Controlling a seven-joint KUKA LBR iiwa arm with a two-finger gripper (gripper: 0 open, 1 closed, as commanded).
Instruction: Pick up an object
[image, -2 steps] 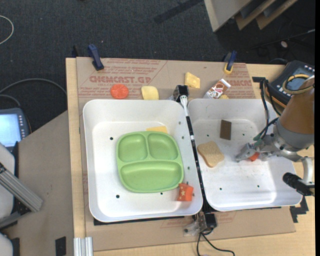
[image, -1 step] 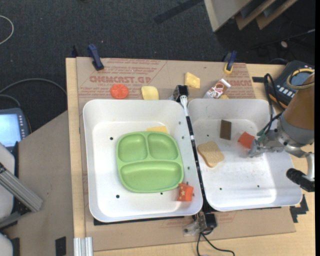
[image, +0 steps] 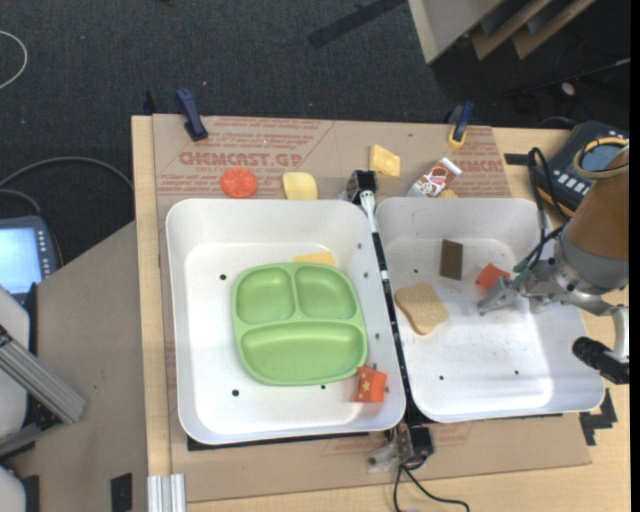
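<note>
Brown board (image: 300, 140) spans the frame centre; red print along its upper edge reads "CHEMCAST", rest not legible. Two white bins on it: left bin (image: 195, 330), right bin (image: 500, 385).

Left bin holds a green 3-section plate (image: 298, 323), w/ a pale yellow piece (image: 315, 259) just beyond its upper edge and a small orange block (image: 370, 385) touching its lower-right corner.

Arm (image: 600, 235) comes in at frame right, over the right bin. Gripper (image: 497, 292) sits low in that bin, just beside an orange-red piece (image: 491, 276); can't tell if fingers are spread or pinching it.

Also in right bin: tan bread-like slice (image: 423, 307) at left-centre, dark brown block (image: 452, 259) above it.

On the board above the bins: red disc (image: 239, 182), yellow lump (image: 299, 186), yellow wedge (image: 385, 160), small red/white packet (image: 436, 179), print too small to read. Blue clamps (image: 190, 113) at top edge.
</note>
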